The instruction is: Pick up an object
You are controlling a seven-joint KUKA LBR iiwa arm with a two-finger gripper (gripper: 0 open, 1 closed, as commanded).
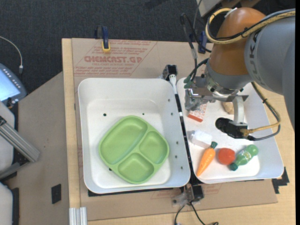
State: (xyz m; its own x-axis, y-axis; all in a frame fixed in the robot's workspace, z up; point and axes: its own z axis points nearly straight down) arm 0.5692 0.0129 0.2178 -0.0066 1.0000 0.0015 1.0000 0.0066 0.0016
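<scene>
Gripper [196, 102] lowered at 11 o'clock of right bin [269, 170]; fingers' state cannot be told, wrist-hidden. Red-white packet [198, 112] lies beneath, possibly touched. Risk: packet pinned against bin wall, slipping; carrot [206, 159] at 6 o'clock left untouched.

Red print reading "CHEMCAST G.P" runs across the brown board [115, 55] under the bins, well away from the gripper [199, 102]. The smaller lines beneath it are too fine to read.

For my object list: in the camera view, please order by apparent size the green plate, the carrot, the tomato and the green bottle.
1. green plate
2. carrot
3. green bottle and tomato look alike, so I do not rank them.
</scene>
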